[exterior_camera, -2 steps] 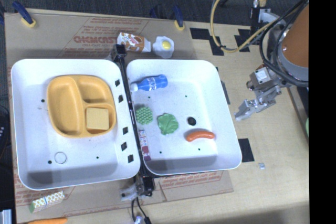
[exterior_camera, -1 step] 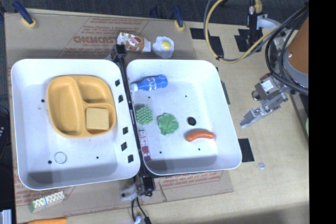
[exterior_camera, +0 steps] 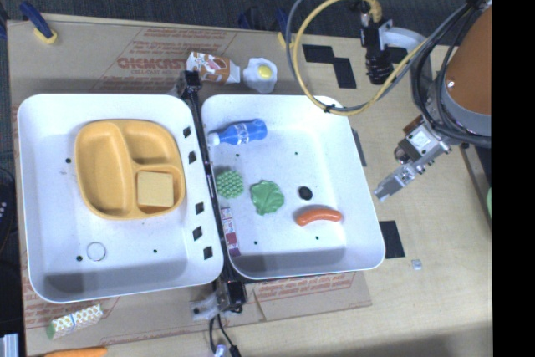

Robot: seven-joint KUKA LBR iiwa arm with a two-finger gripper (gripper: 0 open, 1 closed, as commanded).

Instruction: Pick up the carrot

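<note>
The carrot (exterior_camera: 318, 216) is a small orange piece lying flat near the front right of the right bin (exterior_camera: 355, 251). My gripper (exterior_camera: 386, 189) hangs outside that bin, just past its right wall, over the bench. It sits to the right of the carrot and slightly farther back, pointing down and to the left, with nothing seen in it.
The right bin also holds a blue bottle (exterior_camera: 238, 132), two green pieces (exterior_camera: 228, 182) (exterior_camera: 267, 196) and a small black item (exterior_camera: 305, 194). In the left bin is a yellow divided plate (exterior_camera: 109, 155) with a tan block (exterior_camera: 155, 188). A carton (exterior_camera: 209, 67) and an egg-like toy (exterior_camera: 261, 73) lie behind the bins.
</note>
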